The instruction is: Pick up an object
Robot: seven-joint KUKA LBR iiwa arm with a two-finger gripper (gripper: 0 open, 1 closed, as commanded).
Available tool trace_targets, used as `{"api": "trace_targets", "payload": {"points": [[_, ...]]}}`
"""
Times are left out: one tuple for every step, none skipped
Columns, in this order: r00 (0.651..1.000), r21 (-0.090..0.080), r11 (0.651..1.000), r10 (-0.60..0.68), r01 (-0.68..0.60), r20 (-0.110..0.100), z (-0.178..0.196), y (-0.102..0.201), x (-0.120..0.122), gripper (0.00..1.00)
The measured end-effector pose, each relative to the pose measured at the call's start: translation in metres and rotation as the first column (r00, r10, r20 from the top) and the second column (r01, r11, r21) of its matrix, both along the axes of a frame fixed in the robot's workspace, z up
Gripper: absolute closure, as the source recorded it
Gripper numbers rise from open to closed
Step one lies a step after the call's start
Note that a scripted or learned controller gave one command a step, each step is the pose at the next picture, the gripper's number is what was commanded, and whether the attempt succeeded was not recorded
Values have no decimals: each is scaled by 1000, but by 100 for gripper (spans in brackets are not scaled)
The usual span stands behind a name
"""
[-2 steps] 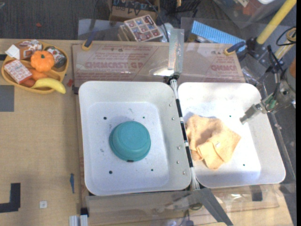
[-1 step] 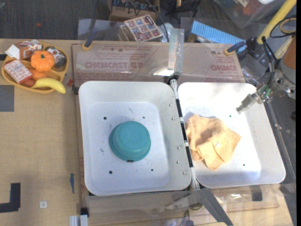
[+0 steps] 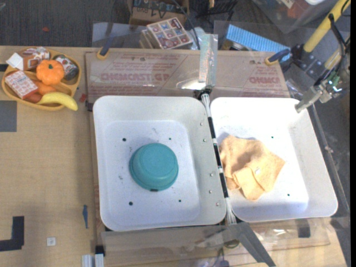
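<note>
Teal bowl point(image 3: 154, 166) sits upside down, round base up, lower centre of the frame in the left bin point(image 3: 111, 115). Crumpled tan cloth point(image 3: 250, 166) lies flat right of centre, against the right bin's point(image 3: 317, 166) left wall.

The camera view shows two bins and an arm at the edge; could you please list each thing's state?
Teal bowl: upside down, in the left bin.
Tan cloth: crumpled, in the right bin, against its left wall.
Gripper: at the right bin's upper right corner, holding nothing visible.
Fruit dish: on the bench at upper left, holding a banana and a small pumpkin.
</note>
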State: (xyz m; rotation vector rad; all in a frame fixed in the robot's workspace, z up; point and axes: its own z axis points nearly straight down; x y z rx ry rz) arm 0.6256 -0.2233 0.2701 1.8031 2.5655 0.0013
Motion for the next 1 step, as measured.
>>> {"api": "trace_targets", "payload": {"points": [[987,1,987,162,-162,-2,-65,29,18,0]]}}
